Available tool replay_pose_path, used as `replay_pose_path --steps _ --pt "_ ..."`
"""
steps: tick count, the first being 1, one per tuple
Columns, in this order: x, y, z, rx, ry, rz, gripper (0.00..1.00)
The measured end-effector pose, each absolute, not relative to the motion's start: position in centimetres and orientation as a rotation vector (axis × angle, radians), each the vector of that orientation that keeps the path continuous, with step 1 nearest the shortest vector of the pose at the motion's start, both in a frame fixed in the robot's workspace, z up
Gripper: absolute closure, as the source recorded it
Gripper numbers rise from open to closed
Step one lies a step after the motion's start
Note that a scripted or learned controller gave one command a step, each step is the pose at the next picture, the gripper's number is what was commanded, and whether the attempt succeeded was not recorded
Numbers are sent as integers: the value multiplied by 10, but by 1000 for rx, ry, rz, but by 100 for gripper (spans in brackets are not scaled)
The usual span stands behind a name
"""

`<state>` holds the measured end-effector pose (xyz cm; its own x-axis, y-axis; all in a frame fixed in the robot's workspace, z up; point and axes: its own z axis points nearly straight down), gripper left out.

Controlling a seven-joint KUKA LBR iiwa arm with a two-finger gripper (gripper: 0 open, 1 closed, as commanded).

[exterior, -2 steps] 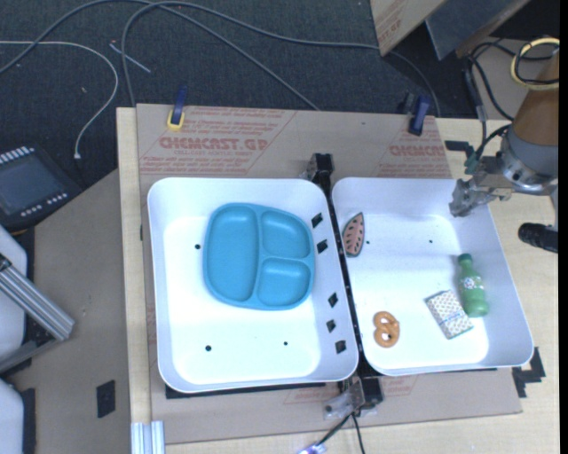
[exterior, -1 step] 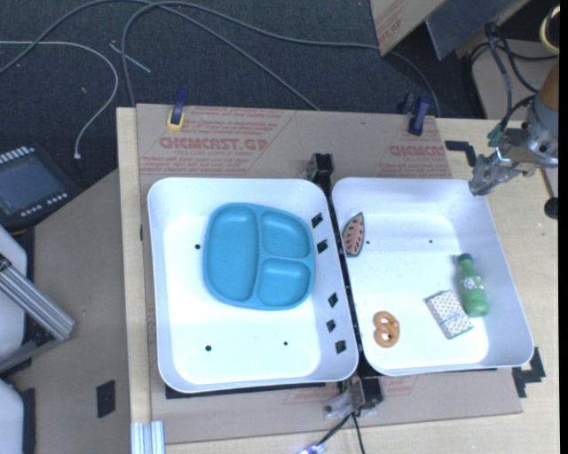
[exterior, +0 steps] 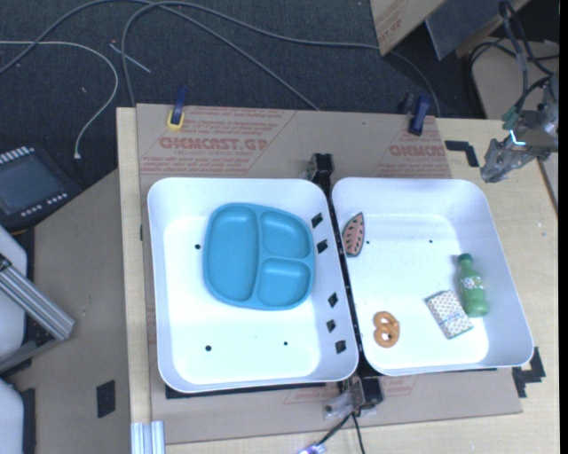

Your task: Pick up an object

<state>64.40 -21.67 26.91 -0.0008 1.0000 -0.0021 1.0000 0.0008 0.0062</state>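
In the right bin (exterior: 497, 232) lie a green bottle (exterior: 471, 285) on its side near the right wall, a small patterned packet (exterior: 448, 314) just left of it, a brown pretzel (exterior: 386, 328) toward the front, and a reddish leaf-shaped slice (exterior: 354, 233) against the left wall. A blue divided plate (exterior: 260, 256) rests in the left bin (exterior: 177, 337). My gripper (exterior: 499, 164) hangs at the far right, above the bench outside the right bin's back right corner, well away from every object. Nothing is seen held in it.
Two clamps, blue (exterior: 418, 113) and yellow-blue (exterior: 178, 114), hold the cardboard sheet (exterior: 266, 137) at the back. Cables cross the dark floor beyond. A cardboard box (exterior: 399, 22) stands at the top right.
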Motion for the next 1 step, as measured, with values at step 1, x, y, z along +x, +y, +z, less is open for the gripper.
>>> replay_pose_path --steps 1 --pt "634 -170 255 2220 2228 -1 100"
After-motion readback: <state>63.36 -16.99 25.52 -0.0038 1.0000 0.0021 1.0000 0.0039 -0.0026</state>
